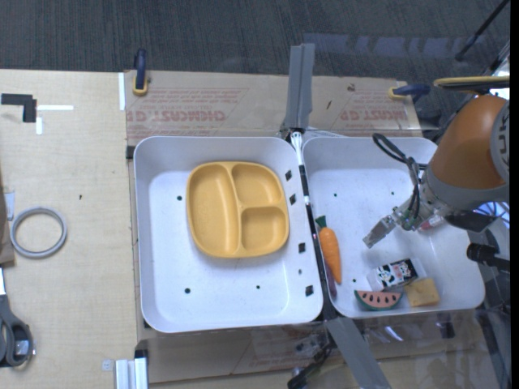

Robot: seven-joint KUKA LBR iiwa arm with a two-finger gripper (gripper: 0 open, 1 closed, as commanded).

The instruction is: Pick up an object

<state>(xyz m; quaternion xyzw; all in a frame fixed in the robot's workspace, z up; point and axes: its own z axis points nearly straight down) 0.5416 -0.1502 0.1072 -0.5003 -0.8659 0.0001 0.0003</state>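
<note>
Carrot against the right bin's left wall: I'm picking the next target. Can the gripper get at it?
Probably, but awkwardly: the carrot lies uncovered, yet hugs the bin wall, leaving little finger room. The gripper hovers nearby.
</note>
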